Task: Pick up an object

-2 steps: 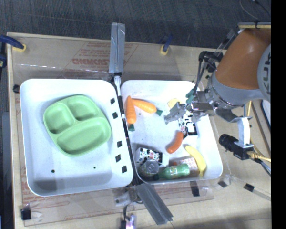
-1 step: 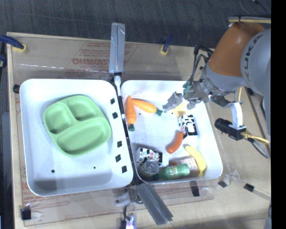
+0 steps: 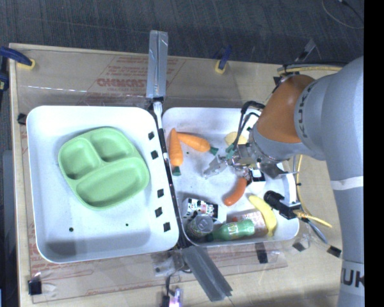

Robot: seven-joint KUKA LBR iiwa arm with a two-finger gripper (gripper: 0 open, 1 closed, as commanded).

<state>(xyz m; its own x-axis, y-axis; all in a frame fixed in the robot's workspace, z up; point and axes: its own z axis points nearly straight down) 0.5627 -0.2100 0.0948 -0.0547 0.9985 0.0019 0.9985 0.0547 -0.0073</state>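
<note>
Hand (image 3: 223,163) hovers low inside the right bin (image 3: 198,117); whether it is open or closed cannot be told. Just below it lies an orange sausage-shaped piece (image 3: 235,192), two carrots (image 3: 182,144) lie to its left, a banana (image 3: 264,213) and green bottle (image 3: 233,230) farther below.

A robotics lab: clamped wooden bench (image 3: 83,75), two white bins (image 3: 38,171), dark carpet (image 3: 179,11).
</note>
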